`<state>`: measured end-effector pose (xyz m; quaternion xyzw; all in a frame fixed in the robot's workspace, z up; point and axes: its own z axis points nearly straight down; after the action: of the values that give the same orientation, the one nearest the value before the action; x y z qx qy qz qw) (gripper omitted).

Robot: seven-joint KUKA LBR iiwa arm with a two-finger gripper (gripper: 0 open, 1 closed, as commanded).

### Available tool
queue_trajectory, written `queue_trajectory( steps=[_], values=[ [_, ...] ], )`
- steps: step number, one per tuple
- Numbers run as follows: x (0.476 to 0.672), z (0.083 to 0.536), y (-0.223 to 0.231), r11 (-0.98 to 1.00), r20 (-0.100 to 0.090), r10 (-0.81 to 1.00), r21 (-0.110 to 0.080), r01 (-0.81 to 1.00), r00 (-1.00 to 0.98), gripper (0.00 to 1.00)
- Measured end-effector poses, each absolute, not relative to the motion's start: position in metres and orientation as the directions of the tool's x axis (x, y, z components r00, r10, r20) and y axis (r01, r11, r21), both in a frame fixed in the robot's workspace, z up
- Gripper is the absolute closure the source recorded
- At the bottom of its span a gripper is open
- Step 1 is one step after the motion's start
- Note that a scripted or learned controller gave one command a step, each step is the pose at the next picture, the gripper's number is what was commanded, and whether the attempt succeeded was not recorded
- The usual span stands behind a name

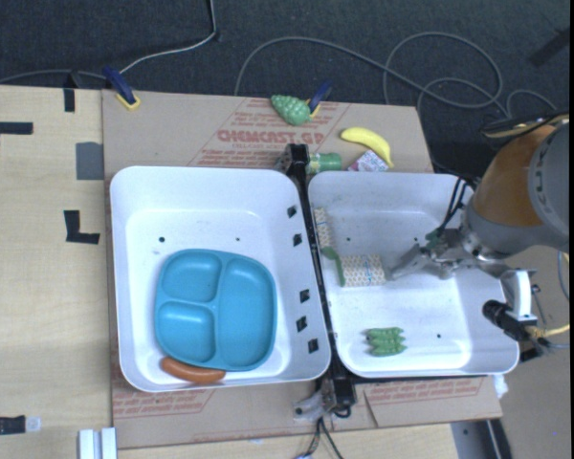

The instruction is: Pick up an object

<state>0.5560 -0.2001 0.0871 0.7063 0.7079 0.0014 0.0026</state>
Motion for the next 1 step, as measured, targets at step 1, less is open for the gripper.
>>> queue_trajectory(
  steps=[1],
  values=[
    [0.6295,0.0868,-0.1601,0.003,-0.001,1.000,0.007,1.000,-0.003,0.00]
  ],
)
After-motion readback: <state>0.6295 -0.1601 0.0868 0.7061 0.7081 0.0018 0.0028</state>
